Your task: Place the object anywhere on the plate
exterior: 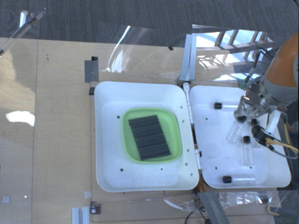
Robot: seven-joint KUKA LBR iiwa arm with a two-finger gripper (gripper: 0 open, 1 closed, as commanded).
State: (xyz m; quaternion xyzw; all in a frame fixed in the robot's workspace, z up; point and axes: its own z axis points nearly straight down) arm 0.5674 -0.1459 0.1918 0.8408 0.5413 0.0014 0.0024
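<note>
A wooden worktop [46, 125] carries two white bins. In the left bin [140, 181], a dark ribbed block [149, 137] lies flat on a green plate [175, 134]. Over the right bin [205, 171], among clear tubes [233, 132], the arm's pincer [247, 118] hangs; whether it grips anything cannot be told.

No words, labels, brands, numbers or signs can be read anywhere; the dark ribbed block [149, 137] on the green plate [175, 139] bears ridges but no writing; the two white bins [107, 125] are plain; the clear tubes with black caps [232, 178] in the right bin carry no legible marking; the wooden bench [46, 125] is unmarked at its edges and corners.
</note>
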